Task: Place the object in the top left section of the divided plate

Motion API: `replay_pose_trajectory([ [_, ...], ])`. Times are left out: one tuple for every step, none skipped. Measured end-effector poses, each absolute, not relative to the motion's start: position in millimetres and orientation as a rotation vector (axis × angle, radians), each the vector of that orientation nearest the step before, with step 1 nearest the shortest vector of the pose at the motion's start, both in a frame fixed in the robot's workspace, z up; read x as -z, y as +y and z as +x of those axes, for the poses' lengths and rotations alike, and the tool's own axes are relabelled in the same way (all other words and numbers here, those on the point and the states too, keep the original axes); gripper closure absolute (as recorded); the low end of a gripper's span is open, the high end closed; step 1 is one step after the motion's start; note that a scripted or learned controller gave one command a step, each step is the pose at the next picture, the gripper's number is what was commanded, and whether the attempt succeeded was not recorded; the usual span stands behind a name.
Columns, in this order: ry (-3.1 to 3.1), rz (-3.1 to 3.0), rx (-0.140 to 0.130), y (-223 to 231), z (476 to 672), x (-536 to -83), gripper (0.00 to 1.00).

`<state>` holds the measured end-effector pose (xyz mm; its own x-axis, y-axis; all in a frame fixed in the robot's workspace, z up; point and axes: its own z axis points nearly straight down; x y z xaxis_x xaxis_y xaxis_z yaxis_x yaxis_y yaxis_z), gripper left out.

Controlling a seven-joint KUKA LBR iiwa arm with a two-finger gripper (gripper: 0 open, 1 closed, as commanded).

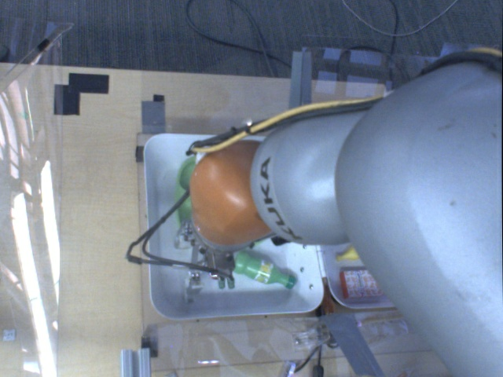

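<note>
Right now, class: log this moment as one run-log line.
arm: over left bin | gripper: low in bin, beside green bottle | bottle: lying flat | right bin: red packet

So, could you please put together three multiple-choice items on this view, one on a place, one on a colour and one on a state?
1. Where does the green bottle lie?
A. in the left bin
B. on the carpet
C. on top of the arm

2. What colour is the band above the arm's wrist?
A. blue
B. orange
C. black

3. How does the green bottle rest?
A. upright
B. hanging from a cable
C. on its side

Answers:
1 A, it lies on the floor of the left bin, near the front wall.
2 B, the orange band wraps the arm above the hand.
3 C, its length runs along the bin floor.
</note>
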<state>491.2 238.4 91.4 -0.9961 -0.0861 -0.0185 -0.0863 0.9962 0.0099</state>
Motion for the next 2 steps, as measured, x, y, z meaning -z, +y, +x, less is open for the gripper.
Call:
replay_pose_trajectory([
  [3.116,-0.128,-0.024,240,493.3,-104,1.00],
  [3.128,-0.110,-0.008,222,501.7,-220,1.00],
])
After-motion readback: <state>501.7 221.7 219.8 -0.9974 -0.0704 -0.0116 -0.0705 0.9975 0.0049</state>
